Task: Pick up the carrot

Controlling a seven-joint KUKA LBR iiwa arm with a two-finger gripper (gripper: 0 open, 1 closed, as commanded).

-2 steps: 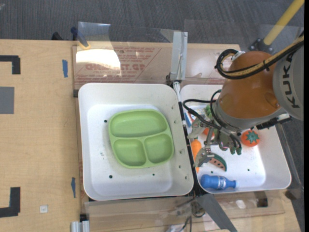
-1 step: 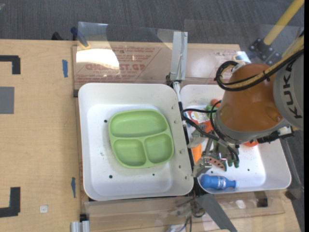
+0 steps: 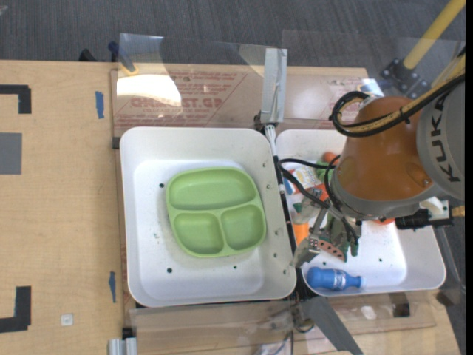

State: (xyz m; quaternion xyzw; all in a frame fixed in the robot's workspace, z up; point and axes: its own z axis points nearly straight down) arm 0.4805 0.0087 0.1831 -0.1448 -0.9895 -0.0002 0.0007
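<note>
My gripper [image 3: 326, 241] hangs low over the left half of the right bin [image 3: 421, 268], under the arm's orange band. An orange piece that looks like the carrot [image 3: 299, 232] lies just to the gripper's left, against the bin's left wall, and the gripper's body partly hides it. I see nothing between the gripper and the bin floor that it holds.
A blue bottle [image 3: 331, 279] lies at the front of the right bin, just below the gripper. Several small coloured items [image 3: 314, 187] crowd the bin's left part under the arm. The left bin [image 3: 140, 220] holds a green divided plate [image 3: 215, 211].
</note>
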